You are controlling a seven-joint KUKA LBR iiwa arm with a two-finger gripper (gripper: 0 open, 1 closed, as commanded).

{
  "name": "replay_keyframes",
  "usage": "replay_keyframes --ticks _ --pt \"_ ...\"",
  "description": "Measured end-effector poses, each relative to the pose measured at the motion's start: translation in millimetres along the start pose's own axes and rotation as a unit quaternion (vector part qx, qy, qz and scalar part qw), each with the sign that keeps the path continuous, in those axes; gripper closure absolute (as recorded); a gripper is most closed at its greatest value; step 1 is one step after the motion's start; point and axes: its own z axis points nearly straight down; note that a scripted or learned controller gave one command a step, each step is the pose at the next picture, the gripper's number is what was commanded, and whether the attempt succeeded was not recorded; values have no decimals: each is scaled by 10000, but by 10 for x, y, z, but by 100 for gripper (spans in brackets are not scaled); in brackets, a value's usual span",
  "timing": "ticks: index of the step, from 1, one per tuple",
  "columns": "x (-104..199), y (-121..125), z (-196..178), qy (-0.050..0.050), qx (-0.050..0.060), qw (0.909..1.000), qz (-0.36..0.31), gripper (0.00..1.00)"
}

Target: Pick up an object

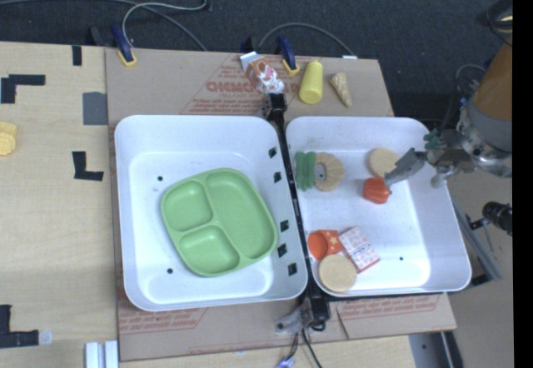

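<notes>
Since there's one overhead view, I go by that: gripper [398, 174] sits low in the right bin [439, 216], a finger tip just beside the red piece [376, 190]; opening, I can't tell. I'd centre over the piece, descend straight, avoid nudging the tan disc [383, 161].

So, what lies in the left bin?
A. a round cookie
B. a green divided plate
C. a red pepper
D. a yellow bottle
B: the green divided plate lies alone in the left bin; the small food items are in the right bin.
</notes>
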Motion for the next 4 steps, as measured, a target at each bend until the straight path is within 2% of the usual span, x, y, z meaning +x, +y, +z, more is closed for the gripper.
replay_keyframes --ticks 1,2,3,4 --pt "-261 528 1382 3 19 10000 2 0" --pt "-177 871 1705 -8 -15 10000 -4 0" --pt "36 632 1702 -19 -32 10000 0 0" --pt "32 635 1597 -26 -39 10000 0 100"
